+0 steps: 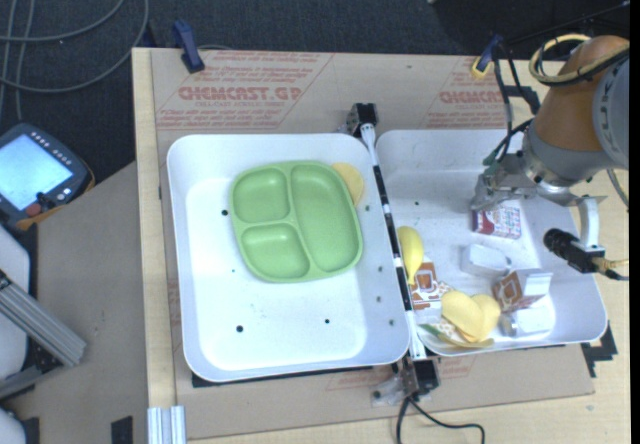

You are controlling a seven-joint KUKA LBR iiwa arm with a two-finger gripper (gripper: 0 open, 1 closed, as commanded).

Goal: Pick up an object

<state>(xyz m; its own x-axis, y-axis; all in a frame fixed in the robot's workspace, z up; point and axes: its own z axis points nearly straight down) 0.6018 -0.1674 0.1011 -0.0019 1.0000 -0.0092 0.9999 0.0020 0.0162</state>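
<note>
Red-and-white packet (497, 221) is lying flat in the right bin (440, 157), long axis running roughly toward the near rim. We are hovering our claw (497, 194) just above its far end; we cannot tell the claw's opening. Nothing is lifted yet, so grasping and raising remain.

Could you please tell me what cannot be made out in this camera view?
- Gripper: its state; the arm's grey wrist covers it from above.
- Red-and-white packet: printing too small to read.
- Yellow object in the left bin: mostly hidden behind the green divided tray.
</note>
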